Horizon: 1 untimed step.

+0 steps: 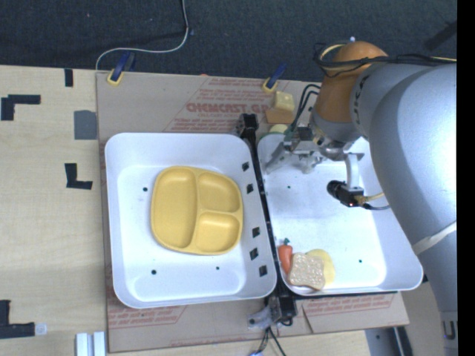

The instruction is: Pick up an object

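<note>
My gripper (295,153) hangs over the far left corner of the right bin (371,236), below the orange wrist band. A small pale round object (276,130) lies just behind it at the bin's back rim; I cannot tell whether they touch. At the near left corner of the right bin lie a small orange carrot (285,256), a slice of brown bread (306,271) and a pale yellow piece (325,261) partly under the bread. A yellow divided plate (197,210) lies in the left bin (126,199).
A tan block (280,110) sits on the cardboard behind the bins, beside a blue clamp (275,74). A black divider (257,199) with clips runs between the bins. The grey arm covers the right bin's far right part. A black cable end (343,192) hangs over the right bin.
</note>
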Tool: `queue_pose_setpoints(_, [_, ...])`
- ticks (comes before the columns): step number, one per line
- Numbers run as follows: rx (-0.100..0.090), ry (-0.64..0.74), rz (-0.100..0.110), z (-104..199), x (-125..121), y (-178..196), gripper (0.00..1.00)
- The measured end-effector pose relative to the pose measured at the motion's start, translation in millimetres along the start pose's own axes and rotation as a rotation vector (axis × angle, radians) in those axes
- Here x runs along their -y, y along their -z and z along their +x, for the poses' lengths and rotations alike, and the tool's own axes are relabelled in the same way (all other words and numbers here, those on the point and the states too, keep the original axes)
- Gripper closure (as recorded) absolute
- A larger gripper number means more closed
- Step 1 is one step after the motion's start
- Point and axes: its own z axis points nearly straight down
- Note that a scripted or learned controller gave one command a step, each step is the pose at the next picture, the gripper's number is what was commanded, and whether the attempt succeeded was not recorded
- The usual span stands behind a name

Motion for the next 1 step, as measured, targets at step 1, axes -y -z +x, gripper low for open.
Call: queue_pose_setpoints(1, [0.001, -0.003, -0.012, -51.8, -1.0, 103.2, 0.0])
